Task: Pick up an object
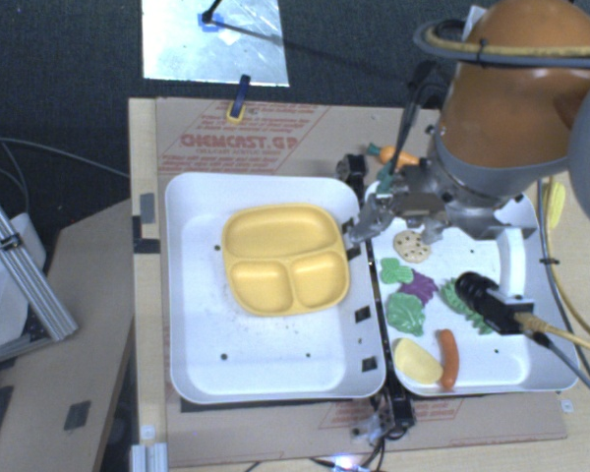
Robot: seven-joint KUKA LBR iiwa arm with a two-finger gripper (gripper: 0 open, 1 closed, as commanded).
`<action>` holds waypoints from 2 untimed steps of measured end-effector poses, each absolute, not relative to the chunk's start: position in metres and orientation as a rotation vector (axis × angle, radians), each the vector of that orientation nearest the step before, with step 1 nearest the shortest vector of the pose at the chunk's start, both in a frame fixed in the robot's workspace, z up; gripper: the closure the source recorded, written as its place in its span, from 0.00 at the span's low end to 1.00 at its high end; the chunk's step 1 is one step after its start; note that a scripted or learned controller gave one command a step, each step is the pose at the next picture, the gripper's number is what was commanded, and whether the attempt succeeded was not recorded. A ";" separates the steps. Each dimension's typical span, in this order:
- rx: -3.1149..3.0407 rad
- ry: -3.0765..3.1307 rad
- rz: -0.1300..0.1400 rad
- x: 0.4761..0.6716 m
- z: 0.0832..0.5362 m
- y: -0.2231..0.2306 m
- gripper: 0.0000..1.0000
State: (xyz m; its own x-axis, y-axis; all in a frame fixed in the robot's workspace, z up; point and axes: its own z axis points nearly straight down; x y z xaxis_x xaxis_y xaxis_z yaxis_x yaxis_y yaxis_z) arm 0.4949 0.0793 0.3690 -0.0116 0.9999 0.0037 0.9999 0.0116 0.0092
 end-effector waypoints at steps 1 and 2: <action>2.211 2.229 0.006 0.495 0.376 0.075 1.00; 2.219 2.214 0.012 0.487 0.449 0.030 1.00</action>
